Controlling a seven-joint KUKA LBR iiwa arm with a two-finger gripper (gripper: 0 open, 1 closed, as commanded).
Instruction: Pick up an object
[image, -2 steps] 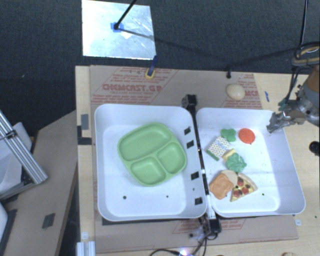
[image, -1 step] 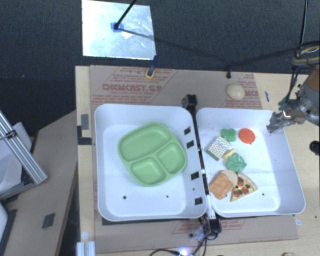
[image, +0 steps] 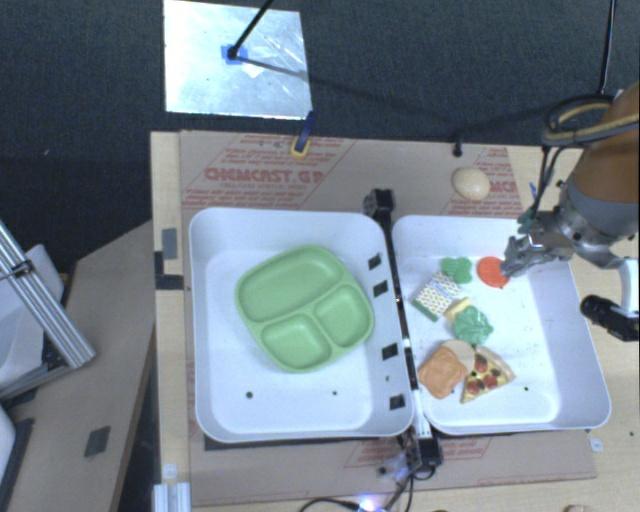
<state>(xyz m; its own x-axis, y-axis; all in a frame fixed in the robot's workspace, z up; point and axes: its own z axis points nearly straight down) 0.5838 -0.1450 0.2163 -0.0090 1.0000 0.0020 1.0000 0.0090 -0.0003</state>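
Note:
My gripper (image: 512, 262) reaches in from the right over the right bin (image: 560, 330) and hangs just right of a red round piece (image: 490, 272), its tips at the piece's edge. Left of that lies a green broccoli-like piece (image: 456, 269). Below it sit a speckled white-green block (image: 438, 296) and a second green leafy piece (image: 471, 324). A pizza slice (image: 486, 377) and a tan bread-like piece (image: 442, 371) lie toward the front of that bin.
The left bin (image: 215, 300) holds a green divided plate (image: 303, 307). A beige egg-shaped thing (image: 470, 183) rests on the cardboard behind the right bin. Black clips (image: 392, 300) line the divider between the bins.

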